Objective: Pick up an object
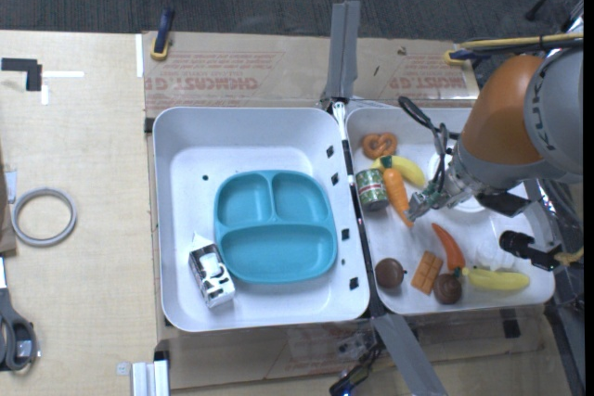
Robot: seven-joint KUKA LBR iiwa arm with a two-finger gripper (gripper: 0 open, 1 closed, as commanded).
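Approach step: my gripper (pixel 429 199) hangs low in the right white bin (pixel 520 292), finger state unreadable, touching the long orange plastic carrot (pixel 397 192) at its nine o'clock. Next: centre, descend, pinch.

The left bin (pixel 176 227) holds a divided plate (pixel 276 227); the carton (pixel 212 274) lies just left of it.

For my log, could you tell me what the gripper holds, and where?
Cannot be told: the gripper sits beside the carrot, but nothing shows between its fingers.
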